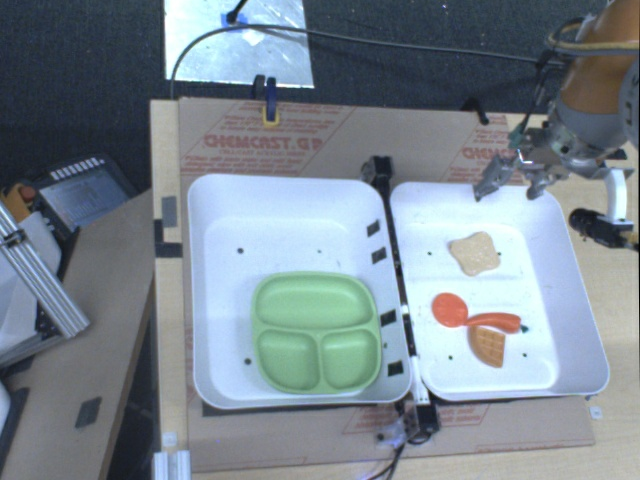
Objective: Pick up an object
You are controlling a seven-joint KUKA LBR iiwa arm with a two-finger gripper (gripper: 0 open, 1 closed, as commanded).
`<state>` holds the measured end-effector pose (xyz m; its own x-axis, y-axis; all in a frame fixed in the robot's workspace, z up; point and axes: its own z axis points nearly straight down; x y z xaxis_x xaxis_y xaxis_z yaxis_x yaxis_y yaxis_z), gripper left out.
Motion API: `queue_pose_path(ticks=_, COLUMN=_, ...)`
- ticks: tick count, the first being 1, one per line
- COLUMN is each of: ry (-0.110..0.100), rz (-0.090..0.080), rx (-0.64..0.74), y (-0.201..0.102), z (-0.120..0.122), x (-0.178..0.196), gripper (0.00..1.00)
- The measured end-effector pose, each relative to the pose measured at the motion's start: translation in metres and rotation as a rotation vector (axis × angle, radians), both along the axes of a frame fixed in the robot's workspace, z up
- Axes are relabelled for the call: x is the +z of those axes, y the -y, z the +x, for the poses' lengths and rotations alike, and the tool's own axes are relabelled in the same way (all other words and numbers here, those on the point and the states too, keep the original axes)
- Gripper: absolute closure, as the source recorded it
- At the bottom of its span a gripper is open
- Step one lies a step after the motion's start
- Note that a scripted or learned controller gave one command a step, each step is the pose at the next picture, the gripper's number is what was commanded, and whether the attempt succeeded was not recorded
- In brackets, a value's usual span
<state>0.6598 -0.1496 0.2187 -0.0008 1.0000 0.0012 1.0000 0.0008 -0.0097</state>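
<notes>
In the right bin (560, 268) lie three things: a tan bread-shaped piece (475, 253) near the middle, an orange-red spoon (470, 315) below it, and a small brown waffle piece (488, 346) by the spoon's handle. My gripper (515, 181) hangs over the bin's far edge, above and to the right of the bread piece. Its two fingers stand apart, open, with nothing between them.
The left bin (220, 218) holds a green divided plate (315, 330) near its front. A black hinge strip (392, 268) runs between the bins. A cardboard sheet (300, 133) lies under them, and grey equipment (40, 258) stands at the left.
</notes>
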Motion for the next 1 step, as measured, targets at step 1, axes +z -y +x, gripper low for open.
queue_pose_path(ticks=1, ry=0.011, rz=-0.002, rx=0.002, y=-0.0002, z=0.0025, x=0.0072, gripper=0.00)
